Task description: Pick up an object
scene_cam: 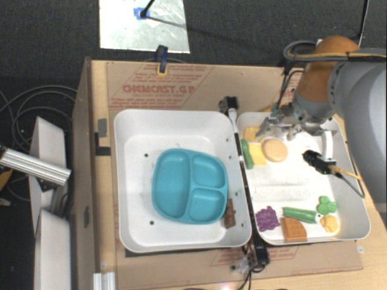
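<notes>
Gripper (273, 127) low at right bin (357, 222) far end, above round tan piece (276, 150); finger state unclear. Nothing lifted; grasp pending.

Robotics lab test bench, seen from a fixed overhead camera. Grey industrial arm (357, 95) with orange band reaching over two shallow white bins (130, 222) set on a taped-down cardboard sheet (163, 83). Loose black cables (24, 110) trailing across dark carpet (42, 29) at left, beside a length of aluminium framing (33, 165). Toy plastic food (299, 215) and a blue divided plate (188, 185) serving as test props rather than kitchenware.
</notes>
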### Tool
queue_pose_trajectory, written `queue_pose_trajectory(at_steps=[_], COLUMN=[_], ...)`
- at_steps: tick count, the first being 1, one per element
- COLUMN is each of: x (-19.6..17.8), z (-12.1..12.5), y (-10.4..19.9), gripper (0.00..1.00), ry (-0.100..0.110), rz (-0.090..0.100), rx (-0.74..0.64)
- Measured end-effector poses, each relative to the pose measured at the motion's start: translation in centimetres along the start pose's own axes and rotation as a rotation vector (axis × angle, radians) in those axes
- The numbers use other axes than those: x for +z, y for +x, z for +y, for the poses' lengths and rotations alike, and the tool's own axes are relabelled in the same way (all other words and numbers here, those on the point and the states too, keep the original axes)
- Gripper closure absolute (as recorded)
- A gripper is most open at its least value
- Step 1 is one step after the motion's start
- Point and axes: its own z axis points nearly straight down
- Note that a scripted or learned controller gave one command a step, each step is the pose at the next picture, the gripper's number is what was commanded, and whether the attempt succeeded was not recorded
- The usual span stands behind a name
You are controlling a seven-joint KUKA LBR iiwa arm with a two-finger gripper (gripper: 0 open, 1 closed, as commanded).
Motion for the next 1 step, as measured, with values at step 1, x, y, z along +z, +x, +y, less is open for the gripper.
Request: queue_pose_trajectory(at_steps=[1], x=[1.3], z=[-1.6], y=[2.3], gripper=[0.0], ry=[0.004], rz=[-0.006], rx=[0.004])
